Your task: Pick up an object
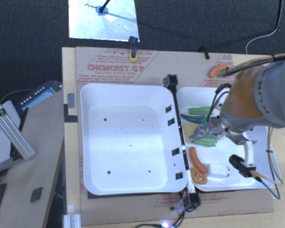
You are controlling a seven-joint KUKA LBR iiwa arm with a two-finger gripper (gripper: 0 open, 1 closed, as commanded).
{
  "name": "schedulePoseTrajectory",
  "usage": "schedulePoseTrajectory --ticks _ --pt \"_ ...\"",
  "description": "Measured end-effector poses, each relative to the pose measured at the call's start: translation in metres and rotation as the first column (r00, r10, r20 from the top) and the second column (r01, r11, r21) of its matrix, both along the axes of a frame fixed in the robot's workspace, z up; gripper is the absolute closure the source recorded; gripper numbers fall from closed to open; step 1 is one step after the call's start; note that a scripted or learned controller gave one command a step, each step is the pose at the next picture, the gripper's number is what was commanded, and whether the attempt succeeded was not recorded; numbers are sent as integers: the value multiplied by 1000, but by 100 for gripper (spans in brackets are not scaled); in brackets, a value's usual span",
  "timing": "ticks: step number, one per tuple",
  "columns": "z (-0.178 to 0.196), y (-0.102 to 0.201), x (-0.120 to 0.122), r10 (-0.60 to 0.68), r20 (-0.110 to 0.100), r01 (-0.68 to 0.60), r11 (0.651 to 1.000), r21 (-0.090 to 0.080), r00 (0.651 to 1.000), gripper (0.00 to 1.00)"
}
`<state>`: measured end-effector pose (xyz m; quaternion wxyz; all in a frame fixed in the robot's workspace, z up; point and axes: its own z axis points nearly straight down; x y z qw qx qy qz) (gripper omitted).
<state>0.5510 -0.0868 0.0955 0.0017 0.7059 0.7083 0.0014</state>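
While the gripper [203, 133] is hanging over the right bin [237, 182], we are seeing a green pod-shaped toy [205, 141] lying just beneath it.

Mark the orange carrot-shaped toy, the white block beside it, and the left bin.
orange toy [196, 159], camera view, mid-body
white block [219, 170], camera view, top face
left bin [128, 137], camera view, bare floor

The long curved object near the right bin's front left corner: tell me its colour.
Orange. The curved object shows plainly in the camera view, lying in the right bin.
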Motion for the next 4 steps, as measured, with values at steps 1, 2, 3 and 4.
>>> schedulePoseTrajectory --ticks 1,2,3,4 --pt "94 66 -33 7 4 -7 1000 4 1000 100" --pt "134 156 -25 11 1 -11 1000 5 1000 100" --pt "173 234 1 9 2 -9 1000 5 1000 100" --pt "324 251 -66 7 11 -7 1000 10 1000 100"
